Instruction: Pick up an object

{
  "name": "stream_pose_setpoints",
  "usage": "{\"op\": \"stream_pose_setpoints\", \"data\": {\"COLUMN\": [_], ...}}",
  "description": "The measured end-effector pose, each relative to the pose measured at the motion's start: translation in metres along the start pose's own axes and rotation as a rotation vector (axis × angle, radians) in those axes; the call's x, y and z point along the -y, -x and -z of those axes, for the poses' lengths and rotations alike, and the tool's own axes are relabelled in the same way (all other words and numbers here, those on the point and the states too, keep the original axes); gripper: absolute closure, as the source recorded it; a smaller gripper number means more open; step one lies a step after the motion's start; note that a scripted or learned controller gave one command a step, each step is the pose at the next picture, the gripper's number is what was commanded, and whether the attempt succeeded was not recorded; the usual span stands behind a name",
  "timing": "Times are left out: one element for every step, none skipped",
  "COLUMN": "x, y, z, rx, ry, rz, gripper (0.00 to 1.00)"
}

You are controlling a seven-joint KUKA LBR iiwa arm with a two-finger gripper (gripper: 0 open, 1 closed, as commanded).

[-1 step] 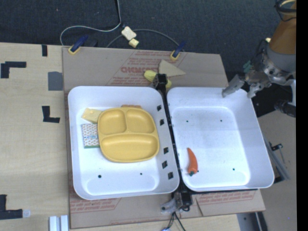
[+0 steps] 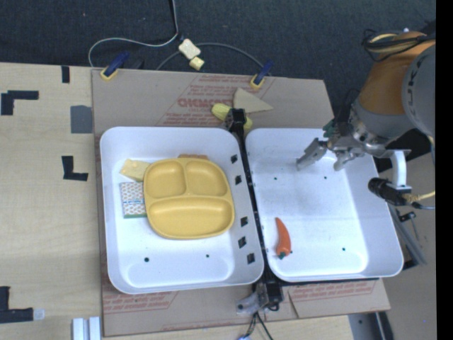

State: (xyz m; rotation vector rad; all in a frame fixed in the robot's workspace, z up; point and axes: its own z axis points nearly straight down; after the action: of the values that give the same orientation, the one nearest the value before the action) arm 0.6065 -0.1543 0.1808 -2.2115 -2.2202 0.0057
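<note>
The gripper (image 2: 324, 158) hangs over the upper part of the right bin (image 2: 368, 257), fingers (image 2: 307, 156) spread apart with nothing between them. The carrot (image 2: 282, 237) lies well below the fingers, near the bin's left wall, with bare bin floor between. Farther left, past the divider, the left bin (image 2: 120, 268) holds a yellow compartment plate (image 2: 189, 197) and a small packet (image 2: 132, 198).

hand (image 2: 325, 155) hangs open and empty over the right bin (image 2: 354, 211), toy carrot (image 2: 282, 236) well below-left of it, yellow divided plate (image 2: 189, 197) way off left in the other bin (image 2: 113, 190)
</note>
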Motion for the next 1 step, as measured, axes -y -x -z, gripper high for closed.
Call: {"op": "stream_pose_setpoints", "data": {"x": [0.0817], "y": [-0.0652], "z": [-0.0783], "rx": [-0.004], "ry": [-0.009], "rz": [-0.001], "gripper": [0.00]}}
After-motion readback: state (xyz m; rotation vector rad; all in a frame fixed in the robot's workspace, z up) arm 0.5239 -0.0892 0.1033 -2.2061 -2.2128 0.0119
